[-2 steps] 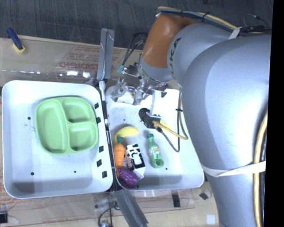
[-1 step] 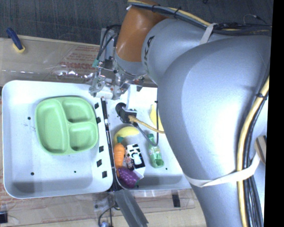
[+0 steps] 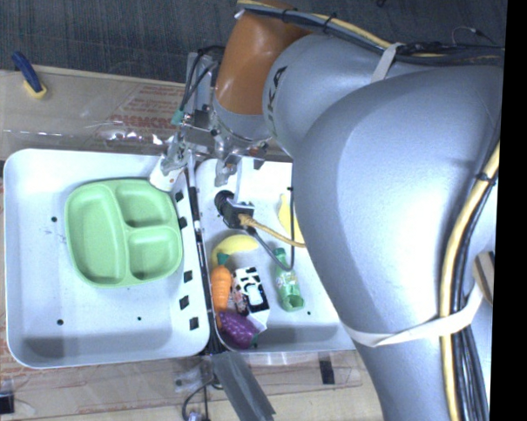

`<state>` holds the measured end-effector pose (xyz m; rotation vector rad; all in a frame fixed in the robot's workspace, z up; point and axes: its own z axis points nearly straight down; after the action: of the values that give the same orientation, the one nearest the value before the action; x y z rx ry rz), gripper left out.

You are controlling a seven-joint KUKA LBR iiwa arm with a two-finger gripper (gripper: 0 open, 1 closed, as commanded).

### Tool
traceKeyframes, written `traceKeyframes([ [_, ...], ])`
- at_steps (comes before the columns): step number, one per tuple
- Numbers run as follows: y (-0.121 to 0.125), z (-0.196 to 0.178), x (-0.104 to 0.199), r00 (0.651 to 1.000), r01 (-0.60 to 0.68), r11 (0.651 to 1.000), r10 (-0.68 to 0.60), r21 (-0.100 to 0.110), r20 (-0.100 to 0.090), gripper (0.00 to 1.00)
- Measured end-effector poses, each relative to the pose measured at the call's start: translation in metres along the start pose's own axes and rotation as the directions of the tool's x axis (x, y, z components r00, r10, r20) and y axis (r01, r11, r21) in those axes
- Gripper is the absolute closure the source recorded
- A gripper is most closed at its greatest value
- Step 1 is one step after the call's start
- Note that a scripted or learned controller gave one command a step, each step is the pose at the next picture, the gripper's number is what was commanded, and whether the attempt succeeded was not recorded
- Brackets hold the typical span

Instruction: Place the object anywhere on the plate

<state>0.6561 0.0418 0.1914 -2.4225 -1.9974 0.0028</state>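
arm (image 3: 395,194): grey bulk with an orange band, reaching in over the right bin and covering much of it.
left bin (image 3: 26,265): white, shallow, holds the plate; just beside the right bin.
right bin (image 3: 315,325): white, on the far side of the divider from the plate.
plate (image 3: 123,232): green, three compartments, nothing lying on it.
pincer (image 3: 198,163): hangs just beyond the plate's upper right corner, over the divider; wide or narrow, i cannot tell, and nothing is seen in it.
objects: yellow fruit (image 3: 236,245), carrot (image 3: 220,284), purple piece (image 3: 237,328), green bottle (image 3: 290,291), all off the plate in the right bin.
progress: judged barely begun; picking and placing are both left.
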Motion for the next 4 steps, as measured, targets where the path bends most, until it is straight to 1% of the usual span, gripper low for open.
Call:
traceKeyframes([
  [1,0.0,0.0,0.001,1.0,0.018,1.0,-0.018,0.001,0.0,0.0],
  [2,-0.001,-0.009,0.003,1.0,0.025,1.0,-0.025,0.004,0.001,1.0],
  [3,0.008,-0.013,-0.04,1.0,0.019,1.0,-0.019,0.002,0.0,1.0],
  [4,0.006,-0.022,-0.028,0.991,0.134,0.991,-0.134,-0.002,0.001,1.0],
])
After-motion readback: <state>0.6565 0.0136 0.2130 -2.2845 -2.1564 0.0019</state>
